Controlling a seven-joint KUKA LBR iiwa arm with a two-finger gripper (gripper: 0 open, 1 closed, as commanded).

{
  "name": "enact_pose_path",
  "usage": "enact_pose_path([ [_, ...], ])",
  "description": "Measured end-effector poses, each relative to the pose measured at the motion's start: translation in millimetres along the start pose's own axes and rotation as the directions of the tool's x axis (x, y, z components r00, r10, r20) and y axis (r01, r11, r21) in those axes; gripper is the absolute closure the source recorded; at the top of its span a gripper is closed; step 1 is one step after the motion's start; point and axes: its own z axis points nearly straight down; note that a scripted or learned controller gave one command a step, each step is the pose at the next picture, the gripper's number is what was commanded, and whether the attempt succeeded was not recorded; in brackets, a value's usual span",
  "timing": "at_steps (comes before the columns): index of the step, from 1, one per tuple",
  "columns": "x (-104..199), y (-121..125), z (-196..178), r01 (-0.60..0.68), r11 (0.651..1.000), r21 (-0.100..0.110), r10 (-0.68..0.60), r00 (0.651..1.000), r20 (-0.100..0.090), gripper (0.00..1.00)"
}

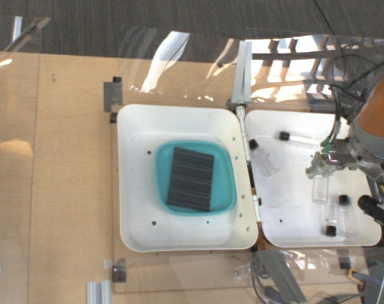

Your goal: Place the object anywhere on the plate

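- Teal plate point(224, 192) sits in the left bin point(135, 227), roughly at its centre.
- Camera view, task object: a dark ribbed block point(191, 179) lies flat on the plate, fully inside the rim, slightly tilted.
- Camera view, my arm: it enters from the right, over the right bin point(286, 223). My gripper point(331, 160) is above that bin's right half, well apart from the plate.
- Gripper state: cannot tell from this view whether it is spread or closed. Nothing dark is seen at its tip.
- Right bin contents: several small clear tubes with black caps point(283, 135) lie scattered on the floor, far and near.
- Step in hand, as a judgement: placement looks complete, since the block rests on the plate with no contact from me.
- Next move, as a judgement: none on the block is required. Any retreat should rise clear of the bin wall and avoid the divider point(247, 170) between bins.
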Motion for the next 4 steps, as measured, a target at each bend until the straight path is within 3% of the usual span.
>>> enact_pose_path([
  [1, -0.1, 0.0, 0.0, 0.000, 1.000, 0.000, 0.000, 1.000, 0.000, 0.00],
  [2, 58.4, -35.8, -7.3, -0.028, 1.000, 0.003, 0.028, 1.000, -0.001, 0.00],
  [3, 138.1, -34.8, -107.6, -0.145, 0.989, -0.001, 0.145, 0.989, -0.001, 0.00],
  [4, 206.3, 24.6, -180.6, -0.311, 0.951, -0.001, 0.311, 0.951, -0.001, 0.00],
])
